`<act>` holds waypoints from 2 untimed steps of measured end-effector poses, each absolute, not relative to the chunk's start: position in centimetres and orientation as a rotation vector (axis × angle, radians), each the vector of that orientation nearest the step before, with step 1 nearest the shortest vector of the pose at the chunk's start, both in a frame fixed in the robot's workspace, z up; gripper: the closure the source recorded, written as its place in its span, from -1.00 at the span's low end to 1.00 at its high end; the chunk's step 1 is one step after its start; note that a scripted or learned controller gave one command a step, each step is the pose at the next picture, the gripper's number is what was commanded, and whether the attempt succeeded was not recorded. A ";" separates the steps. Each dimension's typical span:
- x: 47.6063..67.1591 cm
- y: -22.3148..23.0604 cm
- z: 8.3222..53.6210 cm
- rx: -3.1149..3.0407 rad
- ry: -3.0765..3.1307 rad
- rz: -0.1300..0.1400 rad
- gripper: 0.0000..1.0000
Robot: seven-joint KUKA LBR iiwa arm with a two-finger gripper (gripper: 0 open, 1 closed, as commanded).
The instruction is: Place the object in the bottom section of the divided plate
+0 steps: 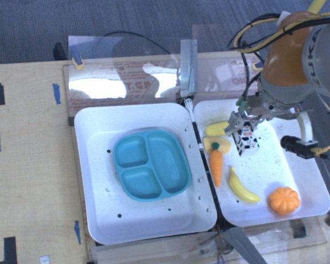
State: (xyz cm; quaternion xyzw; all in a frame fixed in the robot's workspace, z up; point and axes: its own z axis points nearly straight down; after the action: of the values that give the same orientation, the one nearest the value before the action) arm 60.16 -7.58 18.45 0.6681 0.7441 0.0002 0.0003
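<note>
A blue divided plate [151,164] lies in the left white bin [97,208], with three sections and nothing in them. In the right bin [312,196] lie a yellow piece [216,131] at the upper left, an orange carrot [216,165] along the left wall, a yellow banana [241,187] and a round orange fruit [284,200] at the lower right. My gripper [245,138] hangs over the upper part of the right bin, just right of the yellow piece and above the carrot's green top. I see nothing held in it.
A raised rim between the two bins [202,154] separates the plate from the food items. A clear panel [126,74] stands behind the bins. The arm's grey and orange wrist [288,67] and its cables cover the right bin's far corner.
</note>
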 end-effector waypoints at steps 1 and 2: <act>63.3 0.1 18.4 2.135 2.304 0.004 1.00; 66.7 -0.9 18.5 2.035 2.389 0.002 1.00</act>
State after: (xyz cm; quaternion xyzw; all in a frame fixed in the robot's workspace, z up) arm 66.70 -0.86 18.46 0.6484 0.7613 0.0005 0.0018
